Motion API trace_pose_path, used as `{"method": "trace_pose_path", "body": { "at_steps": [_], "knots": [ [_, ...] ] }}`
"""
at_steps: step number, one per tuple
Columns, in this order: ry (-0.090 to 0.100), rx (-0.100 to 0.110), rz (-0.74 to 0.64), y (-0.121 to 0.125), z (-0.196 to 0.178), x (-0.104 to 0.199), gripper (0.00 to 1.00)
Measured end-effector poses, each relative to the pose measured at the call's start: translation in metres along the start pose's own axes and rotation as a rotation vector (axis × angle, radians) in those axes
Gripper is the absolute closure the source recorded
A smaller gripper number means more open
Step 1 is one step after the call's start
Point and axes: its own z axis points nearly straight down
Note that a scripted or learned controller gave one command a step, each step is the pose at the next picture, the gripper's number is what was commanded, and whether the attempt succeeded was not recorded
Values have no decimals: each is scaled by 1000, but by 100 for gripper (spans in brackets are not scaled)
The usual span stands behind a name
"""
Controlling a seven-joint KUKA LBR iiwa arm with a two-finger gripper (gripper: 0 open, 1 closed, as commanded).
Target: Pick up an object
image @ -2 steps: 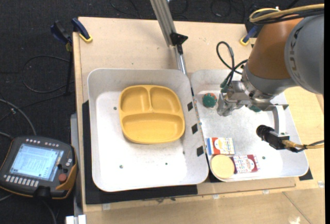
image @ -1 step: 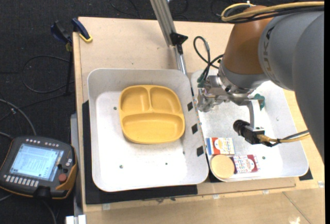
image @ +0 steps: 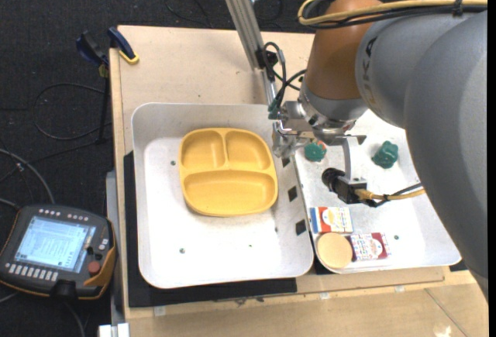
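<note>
Nearest the lens, the grey arm (image: 434, 72), bulking across the upper right of the frame, with an orange band (image: 341, 41) above the wrist.

Far lower left, off the bench, a handheld control pendant (image: 54, 246) with a lit screen. Upper left, on the bench corner, a blue and yellow clamp (image: 116, 45).

Centre left, the left bin (image: 151, 196), with a yellow divided plate (image: 229, 171) lying flat in its upper half, open side up. Top centre, a slanted metal pole (image: 240, 2), running down toward the bins.

Mid-frame, at the seam between the two bins, the gripper (image: 288, 140), low over the left bin's right rim and just beside the plate's upper right corner. Released or clenched: cannot tell.

Just right of it, in the right bin (image: 415, 231), a small green piece (image: 315, 150). Lower centre right, a small carton (image: 331, 218). Just below it, a round tan disc (image: 335, 249), with a red and white packet (image: 367, 245) beside the disc. Farther right, a second green piece (image: 385, 153), close to the arm's edge.
</note>
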Motion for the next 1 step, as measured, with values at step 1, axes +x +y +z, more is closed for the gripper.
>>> {"method": "trace_pose_path", "body": {
  "at_steps": [1],
  "knots": [
    [1, -1, -1, 18, -23, 50, 100]
  ]
}}
